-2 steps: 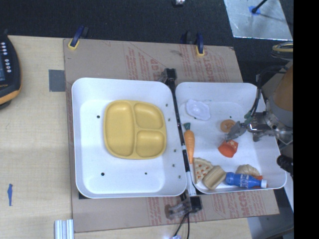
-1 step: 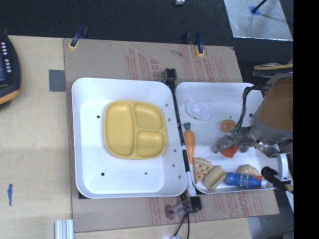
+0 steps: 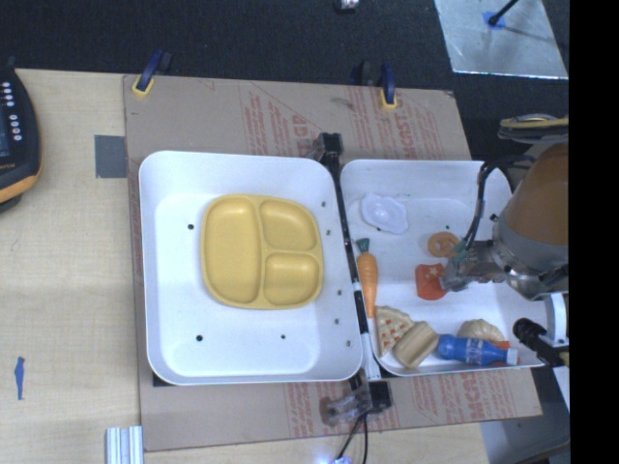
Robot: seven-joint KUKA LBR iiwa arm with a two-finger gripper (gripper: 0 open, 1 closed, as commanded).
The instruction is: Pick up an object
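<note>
Objects for picking lie scattered in the right bin (image 3: 426, 177): a toy carrot (image 3: 367, 271) along its left wall, a clear plastic piece (image 3: 385, 213) toward the far left, a small brownish round thing (image 3: 443, 244) in the middle, and a red piece (image 3: 429, 281) just near of that. Along the near wall sit a waffle-patterned piece (image 3: 391, 328), a bread roll (image 3: 416, 343), a blue bottle (image 3: 474, 351) lying on its side, and a pale rounded lump (image 3: 481, 331) just behind the bottle.

From the right, the grey arm (image 3: 542, 211) reaches over this bin, and its gripper (image 3: 456, 271) hangs low beside the red piece, right at its right edge. From where I stand, I cannot tell how far apart the fingers are, or whether they have hold of anything.

Over in the left bin (image 3: 169, 259), a yellow divided plate (image 3: 261, 251) sits flat near the middle, well apart from the gripper.
</note>
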